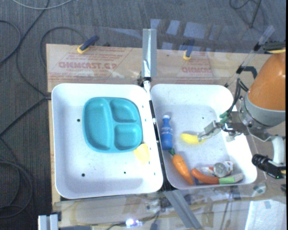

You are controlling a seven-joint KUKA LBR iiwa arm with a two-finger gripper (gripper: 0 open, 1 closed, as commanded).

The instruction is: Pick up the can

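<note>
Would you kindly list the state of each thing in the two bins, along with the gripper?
can: lying in the right bin's near right corner, not held
blue bottle: lying on its side by the right bin's left wall
carrot: lying flat
banana: lying flat, at the gripper's tips
gripper: low in the right bin, away from the can
blue tray: flat in the left bin

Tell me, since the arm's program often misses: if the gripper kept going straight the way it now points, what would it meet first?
Probably the yellow banana. The gripper points left across the right bin, its tip right beside that fruit, with the blue bottle farther along. The can lies off that line, nearer the front wall. Height is unclear.
</note>
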